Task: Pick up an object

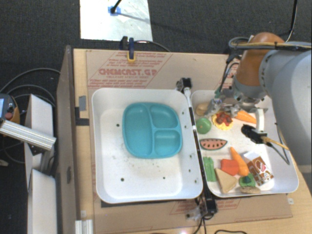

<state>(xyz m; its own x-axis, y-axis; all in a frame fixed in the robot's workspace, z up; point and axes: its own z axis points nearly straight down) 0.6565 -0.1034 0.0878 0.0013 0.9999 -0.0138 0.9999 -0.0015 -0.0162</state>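
Note:
My gripper (220, 105) hangs low over the back of the right bin (287, 179). It is just above a red and yellow toy food (224, 120). A tan piece (201, 109) lies to its left and an orange carrot (245, 116) to its right. A green round fruit (203, 126) and a watermelon slice (213, 144) lie a little nearer the front. I see nothing lifted off the bin floor.
The left bin (109, 179) holds a teal divided plate (151, 129). The front of the right bin has a green stick (208, 168), a second carrot (237, 156), a tan wedge (225, 181) and a brown packet (258, 168). The arm (287, 82) covers the bin's back right.

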